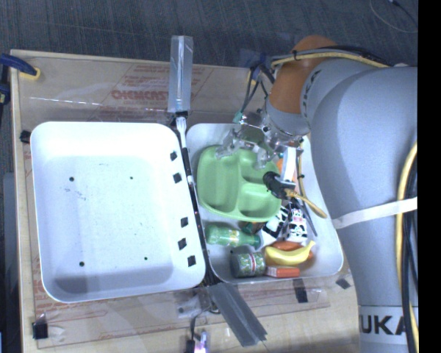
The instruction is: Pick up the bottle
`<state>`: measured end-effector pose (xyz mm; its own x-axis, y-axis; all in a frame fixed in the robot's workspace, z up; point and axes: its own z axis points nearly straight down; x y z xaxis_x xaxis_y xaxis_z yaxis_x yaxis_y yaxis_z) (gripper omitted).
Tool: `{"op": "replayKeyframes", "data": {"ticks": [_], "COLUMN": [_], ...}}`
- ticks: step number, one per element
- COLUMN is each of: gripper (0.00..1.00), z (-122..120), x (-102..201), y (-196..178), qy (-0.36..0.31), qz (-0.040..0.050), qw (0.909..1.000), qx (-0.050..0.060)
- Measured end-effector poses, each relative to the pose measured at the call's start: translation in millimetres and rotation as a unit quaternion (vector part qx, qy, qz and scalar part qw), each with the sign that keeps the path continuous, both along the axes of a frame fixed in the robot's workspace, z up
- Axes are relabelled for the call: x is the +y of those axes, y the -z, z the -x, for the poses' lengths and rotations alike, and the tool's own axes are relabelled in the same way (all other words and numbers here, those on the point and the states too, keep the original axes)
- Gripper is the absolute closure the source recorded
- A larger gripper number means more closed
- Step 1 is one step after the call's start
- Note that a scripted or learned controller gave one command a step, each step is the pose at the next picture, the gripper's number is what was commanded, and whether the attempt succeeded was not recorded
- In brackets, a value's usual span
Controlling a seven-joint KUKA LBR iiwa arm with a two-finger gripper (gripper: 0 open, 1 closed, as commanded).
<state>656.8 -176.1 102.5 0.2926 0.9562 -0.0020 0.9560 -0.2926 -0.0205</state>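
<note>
Green bottle point(223, 234): lying on its side in right bin point(325, 259), just below green tray point(231, 182), beside dark can point(246, 262)
Gripper point(259, 147): low over the tray's upper edge, well apart from the bottle; fingers unclear, can't tell open or closed
Banana point(290, 254): near bin's lower right corner
Left bin point(103, 212): on the desk point(95, 87), touching the right bin
</note>
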Motion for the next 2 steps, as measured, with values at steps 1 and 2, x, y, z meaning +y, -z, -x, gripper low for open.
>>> {"op": "replayKeyframes", "data": {"ticks": [1, 2], "gripper": [0.00, 1.00], "z": [41.6, 39.6], "x": [5.5, 5.8], "y": [8.5, -1.0], "qy": [0.120, 0.117], "qz": [0.0039, 0.0034], "qw": [0.9927, 0.9930], "qx": [-0.012, -0.012]}}
